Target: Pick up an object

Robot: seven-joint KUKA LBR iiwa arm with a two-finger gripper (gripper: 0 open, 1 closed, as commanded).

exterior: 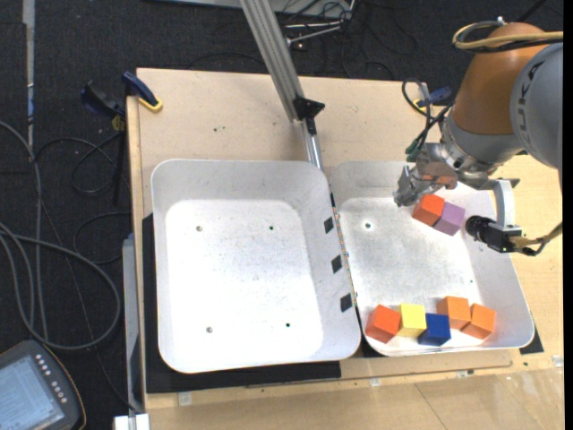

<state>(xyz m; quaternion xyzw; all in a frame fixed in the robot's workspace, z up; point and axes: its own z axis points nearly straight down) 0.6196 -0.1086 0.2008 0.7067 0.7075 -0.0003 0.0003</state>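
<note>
Two white bins sit on our bench. We cannot tell the gripper's [414, 189] state. Its target, the orange block [429, 210], touches a purple block [450, 218]; descent may nudge both aside.

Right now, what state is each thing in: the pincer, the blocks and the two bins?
Pincer: low over the right bin's far end, beside the orange-purple pair.
Orange block: on the bin floor, touching the purple block.
Purple block: on the bin floor, tilted against it.
Front blocks: five bunched at the near wall, resting.
Right bin: holds all the blocks.
Left bin: flat on the bench.
</note>
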